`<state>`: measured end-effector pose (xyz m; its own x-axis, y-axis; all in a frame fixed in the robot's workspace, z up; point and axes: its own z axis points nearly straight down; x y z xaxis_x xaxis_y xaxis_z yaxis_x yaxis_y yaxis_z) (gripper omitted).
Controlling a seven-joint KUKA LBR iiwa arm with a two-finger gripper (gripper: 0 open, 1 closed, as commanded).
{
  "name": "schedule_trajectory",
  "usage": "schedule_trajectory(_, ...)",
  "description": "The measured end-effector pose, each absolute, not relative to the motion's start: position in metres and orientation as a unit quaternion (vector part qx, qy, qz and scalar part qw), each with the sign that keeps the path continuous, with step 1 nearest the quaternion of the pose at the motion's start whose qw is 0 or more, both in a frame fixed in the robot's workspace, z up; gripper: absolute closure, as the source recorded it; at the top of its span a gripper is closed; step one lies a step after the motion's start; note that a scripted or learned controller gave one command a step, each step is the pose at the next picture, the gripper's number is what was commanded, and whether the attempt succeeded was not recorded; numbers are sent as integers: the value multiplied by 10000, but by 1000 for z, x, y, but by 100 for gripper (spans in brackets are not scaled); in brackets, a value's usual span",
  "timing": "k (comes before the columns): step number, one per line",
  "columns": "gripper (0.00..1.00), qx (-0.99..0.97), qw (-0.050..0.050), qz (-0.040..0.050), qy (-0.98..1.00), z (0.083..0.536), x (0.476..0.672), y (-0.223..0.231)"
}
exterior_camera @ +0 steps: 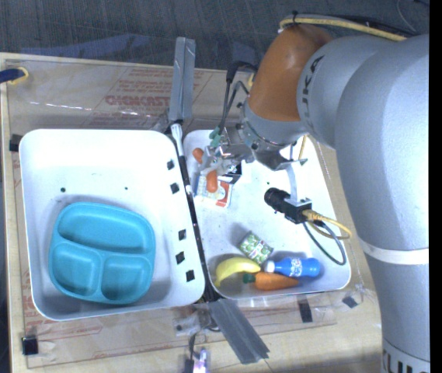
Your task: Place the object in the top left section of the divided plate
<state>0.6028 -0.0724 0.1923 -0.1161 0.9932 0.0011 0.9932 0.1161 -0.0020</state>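
Note:
A blue divided plate [102, 251] lies in the left bin [88, 150], toward its front left. My gripper [222, 155] reaches down into the back left corner of the right bin [325, 208]. Right below it lies a small white packet with red and orange print [214, 186], close to the bin's left wall. A small orange piece [198, 154] sits just left of the gripper. Whether the gripper touches the packet is hidden by the wrist.
At the front of the right bin lie a yellow banana [234, 269], an orange carrot [276, 282], a blue and white bottle [297, 267] and a green can [255, 247]. A black cable plug [287, 204] hangs over the bin's middle. The arm's grey body covers the right side.

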Motion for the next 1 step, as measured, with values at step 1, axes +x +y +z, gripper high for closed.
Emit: schedule_trajectory(1, 100, -6269, 14, 9, -7791, 191, 574, 0)
